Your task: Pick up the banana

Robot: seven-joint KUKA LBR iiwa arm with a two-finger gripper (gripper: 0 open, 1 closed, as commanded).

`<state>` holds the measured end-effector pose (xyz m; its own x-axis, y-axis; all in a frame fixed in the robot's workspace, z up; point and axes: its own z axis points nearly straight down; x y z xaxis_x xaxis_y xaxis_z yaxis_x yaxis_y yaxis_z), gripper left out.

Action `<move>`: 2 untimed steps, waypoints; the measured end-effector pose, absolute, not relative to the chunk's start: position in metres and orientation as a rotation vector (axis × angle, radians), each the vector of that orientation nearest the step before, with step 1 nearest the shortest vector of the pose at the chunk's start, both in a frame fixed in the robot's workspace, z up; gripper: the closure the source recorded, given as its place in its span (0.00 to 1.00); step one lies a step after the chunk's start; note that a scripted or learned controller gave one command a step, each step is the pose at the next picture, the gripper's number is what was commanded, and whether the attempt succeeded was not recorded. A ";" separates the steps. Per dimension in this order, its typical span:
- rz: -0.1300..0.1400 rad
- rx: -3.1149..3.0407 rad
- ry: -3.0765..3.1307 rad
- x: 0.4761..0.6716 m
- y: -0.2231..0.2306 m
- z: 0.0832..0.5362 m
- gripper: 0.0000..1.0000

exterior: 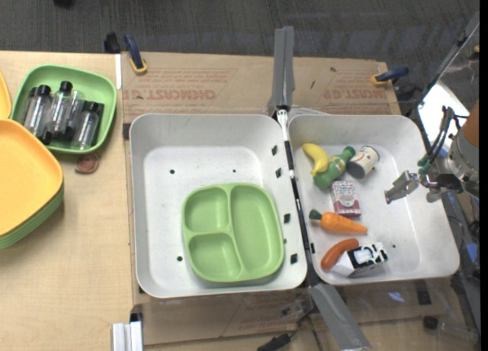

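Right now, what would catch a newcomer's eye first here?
Probably the green divided plate lying in the left bin. Next, the toy food crowded in the right bin: the banana near its top-left corner, a carrot below. The gripper hovers at that bin's right side.

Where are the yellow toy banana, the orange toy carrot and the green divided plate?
yellow toy banana [316, 158], camera view, mid-curve
orange toy carrot [343, 224], camera view, middle of body
green divided plate [255, 227], camera view, large right compartment

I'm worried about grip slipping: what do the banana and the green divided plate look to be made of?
The banana looks like moulded plastic: uniform yellow, smooth, faintly glossy, probably a toy. The green divided plate seems hard plastic with a matte-satin finish, an even pale green with soft rounded compartment edges.
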<state>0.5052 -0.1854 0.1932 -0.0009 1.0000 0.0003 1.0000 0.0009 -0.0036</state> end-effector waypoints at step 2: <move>0.002 -2.144 -2.294 0.542 -0.180 0.100 1.00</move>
<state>0.5419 -0.1800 0.1000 -0.0677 0.9977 0.0000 0.9977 0.0677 -0.0019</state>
